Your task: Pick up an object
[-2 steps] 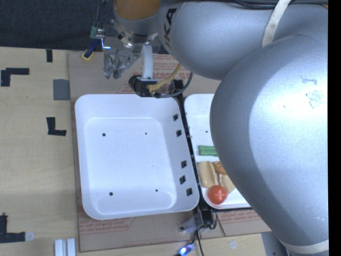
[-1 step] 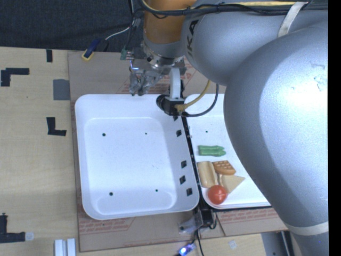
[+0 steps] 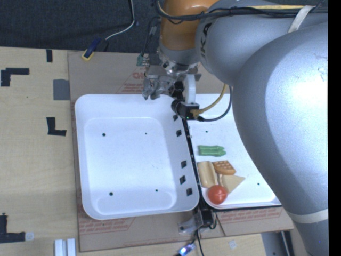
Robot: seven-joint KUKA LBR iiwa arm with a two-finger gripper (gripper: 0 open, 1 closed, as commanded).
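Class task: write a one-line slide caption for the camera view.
Grey arm's tool hovers over the far edge of two shallow white bins, with small toy foods, including a red tomato, clustered in the right bin.

Even, bright light from above makes glare on the left white bin; picture slightly soft.

I work in a robotics test lab. My bench carries black alignment marks, two white bins fixed on a cardboard sheet, loose cabling, and a dark curtain behind.
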